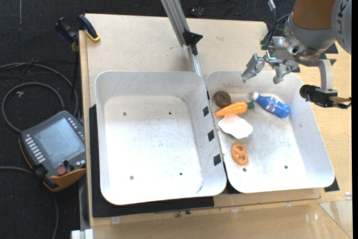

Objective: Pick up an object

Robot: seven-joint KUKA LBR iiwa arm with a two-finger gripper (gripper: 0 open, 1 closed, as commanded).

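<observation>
Open claw [266, 71] above right bin [313, 148], near blue bottle [272, 104], perhaps untouching.

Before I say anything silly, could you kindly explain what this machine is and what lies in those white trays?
One camera looks down at a slant on a wooden bench bearing two shallow white bins. The grey and orange robot arm reaches in from the right; its two-finger gripper hangs open above the right bin, holding nothing. That bin holds a blue plastic bottle, an orange carrot, a brown round object, a white crumpled piece and a small orange pretzel.
</observation>
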